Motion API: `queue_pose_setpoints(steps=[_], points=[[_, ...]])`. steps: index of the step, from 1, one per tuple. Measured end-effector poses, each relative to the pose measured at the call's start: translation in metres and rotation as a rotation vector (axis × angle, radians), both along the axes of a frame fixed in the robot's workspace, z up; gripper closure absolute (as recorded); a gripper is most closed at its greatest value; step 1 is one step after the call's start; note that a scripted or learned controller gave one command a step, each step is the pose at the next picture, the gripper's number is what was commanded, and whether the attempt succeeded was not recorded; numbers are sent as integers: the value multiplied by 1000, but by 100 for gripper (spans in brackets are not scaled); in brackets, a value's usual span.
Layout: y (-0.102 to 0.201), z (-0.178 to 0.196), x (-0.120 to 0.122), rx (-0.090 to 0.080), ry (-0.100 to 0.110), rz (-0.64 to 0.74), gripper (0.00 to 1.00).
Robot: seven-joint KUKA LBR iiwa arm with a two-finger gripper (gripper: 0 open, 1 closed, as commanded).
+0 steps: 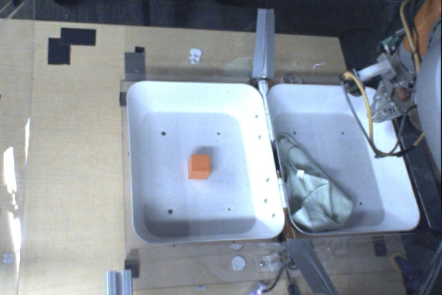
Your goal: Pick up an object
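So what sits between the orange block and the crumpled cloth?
In the camera view, bare white floor of the left bin, then the ridge where both bins' rims meet, separate the orange block from the cloth.

Grey arm at right edge, tool blurred

Orange cube: small, flat on floor of left bin, near its middle. Pale grey-green cloth: crumpled, in right bin, near-left corner, against dividing wall.
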State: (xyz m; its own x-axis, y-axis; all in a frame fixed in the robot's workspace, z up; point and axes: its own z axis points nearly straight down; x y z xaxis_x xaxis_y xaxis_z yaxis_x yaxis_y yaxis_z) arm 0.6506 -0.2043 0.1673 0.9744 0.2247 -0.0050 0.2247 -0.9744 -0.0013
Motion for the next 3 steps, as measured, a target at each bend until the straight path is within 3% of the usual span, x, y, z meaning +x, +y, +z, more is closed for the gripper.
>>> queue_pose_setpoints(steps=[1,2,3], points=[[0,4,-53,1,0,-3,100],[0,-3,-5,0,0,-17,100],[1,-9,-16,1,1,-18,100]])
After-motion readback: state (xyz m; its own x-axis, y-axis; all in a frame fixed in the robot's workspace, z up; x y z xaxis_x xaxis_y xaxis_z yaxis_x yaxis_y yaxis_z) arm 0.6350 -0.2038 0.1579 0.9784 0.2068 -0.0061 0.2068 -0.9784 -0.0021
